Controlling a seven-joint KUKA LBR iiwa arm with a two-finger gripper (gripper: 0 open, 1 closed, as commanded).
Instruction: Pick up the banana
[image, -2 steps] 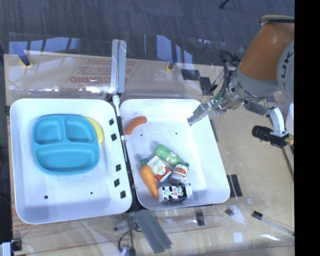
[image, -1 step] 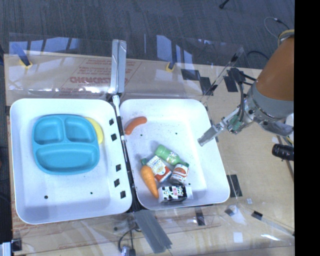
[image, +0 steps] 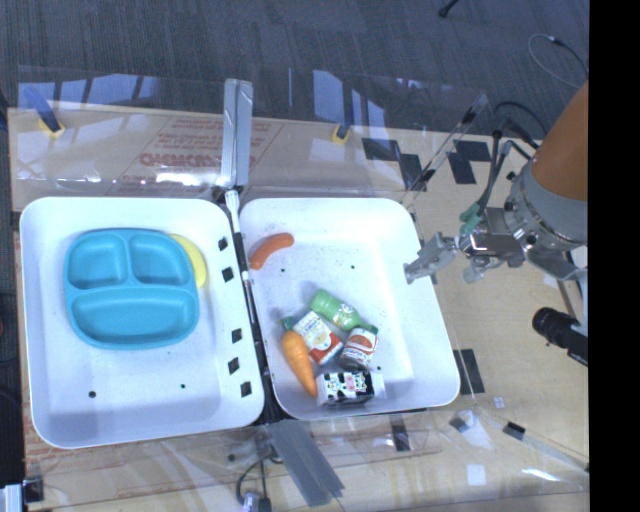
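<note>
We see the banana (image: 194, 260) in the left bin (image: 40, 330), tucked against the blue divided plate (image: 130, 287) at its three o'clock edge, partly hidden. The gripper (image: 428, 258) hovers over the right bin's (image: 425, 330) three o'clock rim; whether its fingers are wide or narrow we cannot tell. We should cross toward nine o'clock, then descend over the exposed yellow strip, clear of the plate rim.

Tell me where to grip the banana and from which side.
Grip the banana on its exposed curved edge, coming from above on the side facing the divider. The blue plate covers most of it, so just a yellow sliver shows at the plate's right rim; a clean grasp looks doubtful. The gripper is over the right bin's edge.
</note>
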